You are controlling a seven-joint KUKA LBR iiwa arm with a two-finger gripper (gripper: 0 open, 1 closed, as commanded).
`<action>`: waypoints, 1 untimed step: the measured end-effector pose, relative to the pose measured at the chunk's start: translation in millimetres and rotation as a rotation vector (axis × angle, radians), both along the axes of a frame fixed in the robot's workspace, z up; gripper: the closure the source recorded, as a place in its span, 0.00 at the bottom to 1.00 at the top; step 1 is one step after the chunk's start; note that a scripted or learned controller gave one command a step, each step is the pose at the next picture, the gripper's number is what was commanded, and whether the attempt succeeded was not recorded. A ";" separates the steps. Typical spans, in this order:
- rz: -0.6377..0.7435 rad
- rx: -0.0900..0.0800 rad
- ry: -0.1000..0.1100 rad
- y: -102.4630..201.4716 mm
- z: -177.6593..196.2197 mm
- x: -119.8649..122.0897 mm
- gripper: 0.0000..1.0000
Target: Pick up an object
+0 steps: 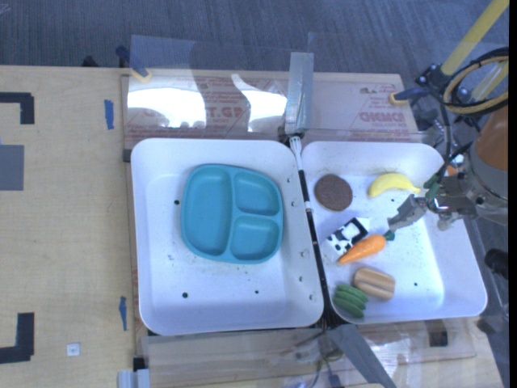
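The gripper is hovering right of centre beside the carrot — jaws' state unclear — risking nudging it away.

A pale wooden counter carries two shallow white plastic bins side by side. The left bin holds a teal three-compartment plastic plate, lying flat near its centre. Blue tape strips and black corner markings sit on the counter's left portion.
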State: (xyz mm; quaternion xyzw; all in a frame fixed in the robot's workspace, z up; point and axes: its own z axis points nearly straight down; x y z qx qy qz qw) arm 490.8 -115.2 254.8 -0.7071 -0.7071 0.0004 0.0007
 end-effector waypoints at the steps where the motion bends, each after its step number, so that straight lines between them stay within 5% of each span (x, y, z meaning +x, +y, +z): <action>1: -0.076 -0.001 -0.008 1.4 -144.4 23.1 0.00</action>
